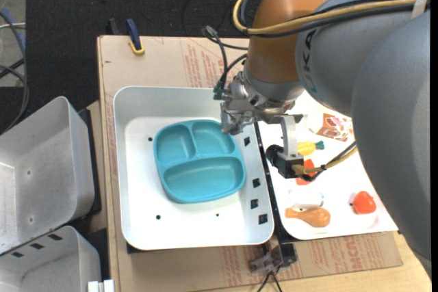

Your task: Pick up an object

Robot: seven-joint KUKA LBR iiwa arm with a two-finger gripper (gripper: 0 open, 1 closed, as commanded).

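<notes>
A teal divided plate [198,161] lies flat in the left white bin [137,215]. My gripper [233,121] hangs below the orange wrist band, at the plate's upper right corner, close to the wall between the bins. The right bin [342,178] holds a tan toy drumstick [311,216], a red toy [363,202], small yellow and orange pieces [308,147] and a printed packet [335,125]. The arm hides much of the right bin.
Grey plastic containers [34,161] stand off the bench at the left. A blue and yellow clamp [135,37] sits on the cardboard at the back left. A black fitting [279,156] and cables hang beside the gripper over the right bin.
</notes>
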